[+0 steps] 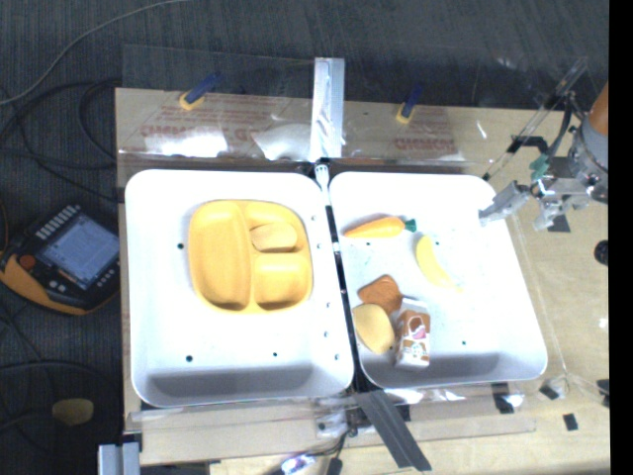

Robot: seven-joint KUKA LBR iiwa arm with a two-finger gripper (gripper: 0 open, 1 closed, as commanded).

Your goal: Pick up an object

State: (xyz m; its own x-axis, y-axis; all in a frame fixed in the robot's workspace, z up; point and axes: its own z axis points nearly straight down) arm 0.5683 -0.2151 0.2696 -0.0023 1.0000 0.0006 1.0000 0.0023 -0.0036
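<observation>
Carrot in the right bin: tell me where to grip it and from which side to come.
Grip the carrot around the middle of its orange body, coming straight down from above with the fingers across its narrow width. It lies flat and nearly level near the right bin's far left corner, green tip toward the banana, with bare floor on both long sides. The gripper hangs at the bin's far right edge.

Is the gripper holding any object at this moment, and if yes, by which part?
Nothing is held. The gripper hangs over the right bin's upper right corner, apart from the carrot and banana.
</observation>
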